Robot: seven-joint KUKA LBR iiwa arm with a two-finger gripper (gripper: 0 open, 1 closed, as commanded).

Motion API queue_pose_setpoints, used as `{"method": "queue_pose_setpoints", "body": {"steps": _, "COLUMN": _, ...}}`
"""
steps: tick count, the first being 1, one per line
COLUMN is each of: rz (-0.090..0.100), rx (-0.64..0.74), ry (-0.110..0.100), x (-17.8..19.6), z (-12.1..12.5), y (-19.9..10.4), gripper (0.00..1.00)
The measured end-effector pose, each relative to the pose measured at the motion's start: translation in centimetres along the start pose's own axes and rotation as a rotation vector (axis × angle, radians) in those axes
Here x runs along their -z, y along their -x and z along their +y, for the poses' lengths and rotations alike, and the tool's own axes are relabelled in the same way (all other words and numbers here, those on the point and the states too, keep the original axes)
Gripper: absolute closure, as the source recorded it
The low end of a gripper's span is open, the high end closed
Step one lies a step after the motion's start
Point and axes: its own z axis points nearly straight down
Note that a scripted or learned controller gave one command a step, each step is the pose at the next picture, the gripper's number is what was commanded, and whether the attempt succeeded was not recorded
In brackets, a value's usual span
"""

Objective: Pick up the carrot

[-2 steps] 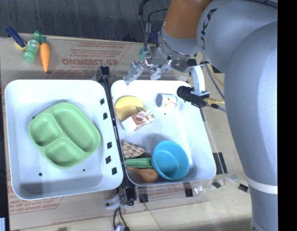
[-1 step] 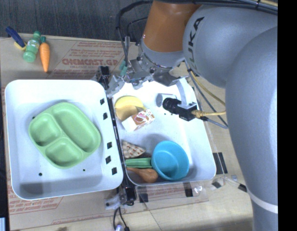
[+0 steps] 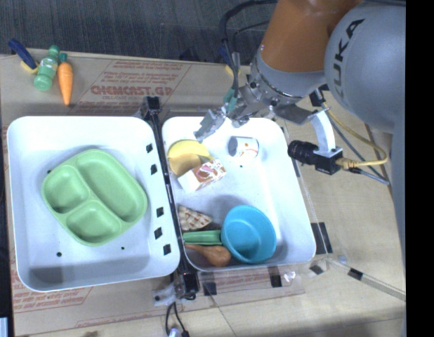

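Lying on the surface [image 3: 203, 76] near its far left corner, outside both bins, the carrot [image 3: 64, 79] points its tip toward the left bin [image 3: 20, 209], with a green bottle [image 3: 46, 71] just beside it on the left and a blue and yellow thing [image 3: 22, 55] past that. The arm [image 3: 322, 27] reaches in from the right and hangs over the far edge of the right bin [image 3: 291, 188], well apart from the carrot. Its pincer [image 3: 218, 120] sits low over that bin's far left corner; the fingers are a blur of grey and green, so I cannot tell whether they are wide or narrow, and nothing shows between them. The left bin holds a green tray [image 3: 94, 195] with three compartments, set at a slant. The right bin holds a yellow piece [image 3: 185, 152] at the far left, a small carton [image 3: 206, 174] touching it, a grey and white cup [image 3: 244, 147] on its side near the far edge, a blue bowl [image 3: 248, 234] toward the near edge, a waffle [image 3: 194, 219] left of the bowl, and a green piece [image 3: 201, 237] and a brown piece [image 3: 211, 255] at the near left corner.
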Motion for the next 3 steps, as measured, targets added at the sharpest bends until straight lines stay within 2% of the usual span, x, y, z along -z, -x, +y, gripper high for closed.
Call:
{"method": "queue_pose_setpoints", "body": {"steps": 1, "rz": 0.002, "rx": -0.220, "ry": -0.007, "x": -0.4, "z": -8.2, "y": -8.3, "gripper": 0.00}}
{"method": "queue_pose_setpoints", "body": {"steps": 2, "rz": 0.005, "rx": -0.196, "ry": -0.021, "x": -14.1, "z": -6.6, "y": -13.8, "gripper": 0.00}}
{"method": "queue_pose_setpoints", "body": {"steps": 3, "rz": 0.001, "rx": -0.263, "ry": -0.008, "x": -12.3, "z": -0.1, "y": -15.4, "gripper": 0.00}}
